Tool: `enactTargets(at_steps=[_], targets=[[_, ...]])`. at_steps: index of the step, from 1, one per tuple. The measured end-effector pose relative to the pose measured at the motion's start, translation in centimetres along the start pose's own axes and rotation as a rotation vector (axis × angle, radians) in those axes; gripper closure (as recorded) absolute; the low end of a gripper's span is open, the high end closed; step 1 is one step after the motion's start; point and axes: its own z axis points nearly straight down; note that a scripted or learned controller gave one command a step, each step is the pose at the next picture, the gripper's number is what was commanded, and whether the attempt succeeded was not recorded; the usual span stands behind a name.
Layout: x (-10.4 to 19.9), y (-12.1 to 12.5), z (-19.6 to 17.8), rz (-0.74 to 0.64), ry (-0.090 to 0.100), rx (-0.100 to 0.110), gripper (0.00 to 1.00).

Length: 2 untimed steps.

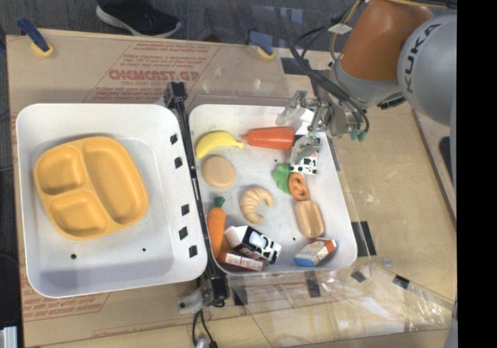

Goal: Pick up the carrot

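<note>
1. Along the near wall of the right bin (342, 207) lie a black-and-white carton (256, 244), a small red packet (241, 262) and a red-and-blue box (315, 252), crowded together.
2. The carrot (217, 226) lies just inside the right bin's left wall, green top pointing away, its near end touching the cartons.
3. A croissant (256, 203) and a hot dog (309, 218) sit mid-bin with bare floor between them.
4. The left bin (31, 261) holds a yellow divided plate (89, 186) with open floor on its near side.
5. Farther back lie a round bun (220, 172), a banana (216, 141) and a red pepper (270, 137).
6. The gripper (307, 117) hangs over the right bin's far right corner; whether it is spread or pressed together, I cannot tell.
</note>
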Motion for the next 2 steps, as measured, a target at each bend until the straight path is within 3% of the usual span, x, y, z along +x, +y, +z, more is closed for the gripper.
enactTargets(at_steps=[1, 2], targets=[[-2.1, 6.9, 10.7, 0.0, 0.008, -0.007, 0.0], [-2.5, -1.3, -3.2, 0.125, -0.018, 0.006, 0.0]])
